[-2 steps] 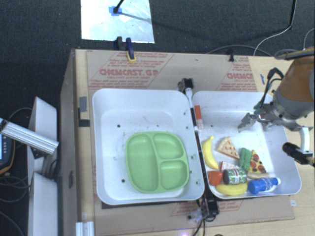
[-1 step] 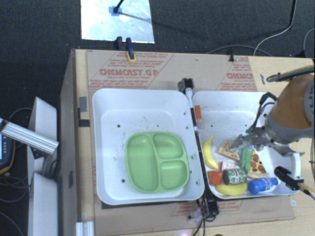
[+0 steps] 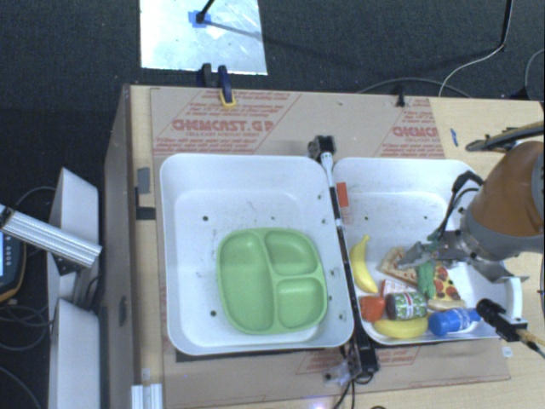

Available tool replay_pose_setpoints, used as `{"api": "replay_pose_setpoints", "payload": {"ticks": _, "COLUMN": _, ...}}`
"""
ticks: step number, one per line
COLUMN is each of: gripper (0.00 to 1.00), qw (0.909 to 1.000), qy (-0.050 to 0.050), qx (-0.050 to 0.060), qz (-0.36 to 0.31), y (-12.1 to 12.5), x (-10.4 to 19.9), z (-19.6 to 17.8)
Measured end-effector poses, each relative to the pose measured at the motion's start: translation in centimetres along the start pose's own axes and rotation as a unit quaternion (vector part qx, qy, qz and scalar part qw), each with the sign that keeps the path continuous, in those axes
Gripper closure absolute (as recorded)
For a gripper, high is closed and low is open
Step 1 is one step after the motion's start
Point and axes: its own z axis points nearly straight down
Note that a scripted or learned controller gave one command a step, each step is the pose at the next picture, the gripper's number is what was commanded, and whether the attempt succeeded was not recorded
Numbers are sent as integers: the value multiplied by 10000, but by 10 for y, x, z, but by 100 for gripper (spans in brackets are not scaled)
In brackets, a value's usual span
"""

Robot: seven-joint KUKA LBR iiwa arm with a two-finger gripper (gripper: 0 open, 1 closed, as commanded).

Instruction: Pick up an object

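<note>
Gripper (image 3: pixel 428 255) low in the right bin (image 3: pixel 400 177), over the toy pizza slice (image 3: pixel 417 273); whether it is open or closed cannot be told from here. Best approach, as judged: descend straight, take the slice across its narrow width, keep clear of the banana (image 3: pixel 364 264) and the small can (image 3: pixel 405 305) just beside. Slice lies flat, directly beneath and slightly forward of the gripper. Blue bottle (image 3: pixel 453 320) near the front wall. Green divided plate (image 3: pixel 272 279) sits in the left bin (image 3: pixel 183 228).
</note>
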Motion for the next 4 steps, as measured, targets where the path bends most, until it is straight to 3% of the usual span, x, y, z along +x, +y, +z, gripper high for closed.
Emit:
{"api": "replay_pose_setpoints", "payload": {"ticks": 1, "gripper": 0, "qw": 10000, "qy": 12, "qx": 36, "qz": -2, "y": -21, "x": -38, "z": 1}}
{"api": "replay_pose_setpoints", "payload": {"ticks": 2, "gripper": 100, "qw": 10000, "qy": 10, "qx": 4, "qz": -18, "y": -18, "x": -37, "z": -12}}
{"api": "replay_pose_setpoints", "payload": {"ticks": 3, "gripper": 100, "qw": 9999, "qy": 17, "qx": 113, "qz": -10, "y": -26, "x": -10, "z": -19}}
{"api": "replay_pose_setpoints", "payload": {"ticks": 4, "gripper": 0, "qw": 9999, "qy": 15, "qx": 113, "qz": -6, "y": -26, "x": -10, "z": -19}}
